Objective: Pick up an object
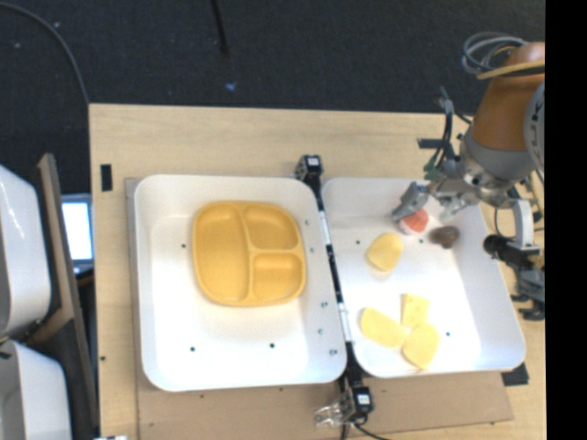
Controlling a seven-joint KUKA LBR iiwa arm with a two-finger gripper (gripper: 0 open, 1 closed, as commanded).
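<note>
So we look down on a pale wooden surface (229, 140) carrying two shallow white bins side by side. The left bin (165, 337) holds a yellow divided plate (248, 252), three compartments showing, sitting flat near the middle of that bin.

Over in the right bin (477, 328), the loose pieces are scattered. A rounded yellow piece (385, 251) lies near the bin's centre. Lower down, three more yellow pieces sit in a tight cluster: a flat oval (380, 327) on the left, a squarish slab (415, 309) above and just right of it, and a rounded wedge (422, 346) below, the three touching or overlapping one another. Up near the top of the bin there is a small red-orange object (417, 221), and just right of it a small brownish object (446, 236), the two close but apart.

The arm (500, 122) comes in from the right, orange band up top, grey wrist below, and the tool (424, 202) hangs right over the upper part of the right bin. It sits just above the red-orange object, its tip right against that piece in this view. How the tool stands, wide or narrow, I cannot tell from this angle, nor whether anything is gripped.
</note>
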